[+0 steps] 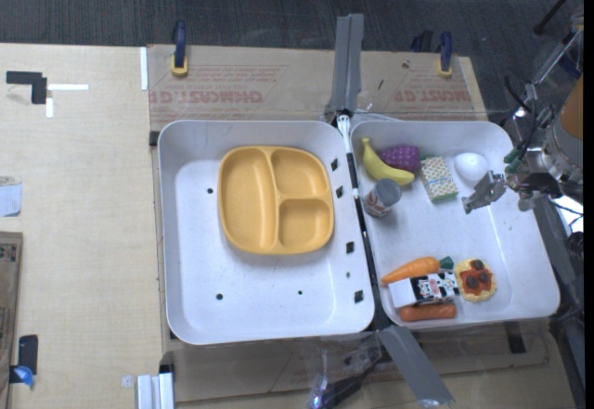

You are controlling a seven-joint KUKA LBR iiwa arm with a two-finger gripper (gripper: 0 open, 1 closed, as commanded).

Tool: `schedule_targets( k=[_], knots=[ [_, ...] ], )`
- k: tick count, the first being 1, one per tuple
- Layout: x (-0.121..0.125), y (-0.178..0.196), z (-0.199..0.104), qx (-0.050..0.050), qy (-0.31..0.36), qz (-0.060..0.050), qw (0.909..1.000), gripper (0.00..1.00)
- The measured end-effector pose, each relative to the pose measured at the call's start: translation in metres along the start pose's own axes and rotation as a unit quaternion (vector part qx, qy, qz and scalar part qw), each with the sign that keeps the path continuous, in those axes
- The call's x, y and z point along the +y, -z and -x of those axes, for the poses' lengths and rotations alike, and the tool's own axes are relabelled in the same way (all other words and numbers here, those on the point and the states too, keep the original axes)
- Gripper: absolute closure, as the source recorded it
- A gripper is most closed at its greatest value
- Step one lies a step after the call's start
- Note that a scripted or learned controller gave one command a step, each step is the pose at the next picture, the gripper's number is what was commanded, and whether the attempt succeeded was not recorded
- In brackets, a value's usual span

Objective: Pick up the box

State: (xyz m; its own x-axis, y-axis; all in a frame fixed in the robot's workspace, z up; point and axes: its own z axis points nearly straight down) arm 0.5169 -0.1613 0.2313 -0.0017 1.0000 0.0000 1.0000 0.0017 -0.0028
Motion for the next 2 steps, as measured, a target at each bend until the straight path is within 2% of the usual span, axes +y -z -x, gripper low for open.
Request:
schedule_targets(
  k=[1,2],
  knots=[
    [0.074,-0.019,-0.02,0.0,-0.015,0.001,0.9999,0.0],
    [0.125,-0.128,-0.005,0.0,-0.016,0.0,0.9999,0.0]
  ],
)
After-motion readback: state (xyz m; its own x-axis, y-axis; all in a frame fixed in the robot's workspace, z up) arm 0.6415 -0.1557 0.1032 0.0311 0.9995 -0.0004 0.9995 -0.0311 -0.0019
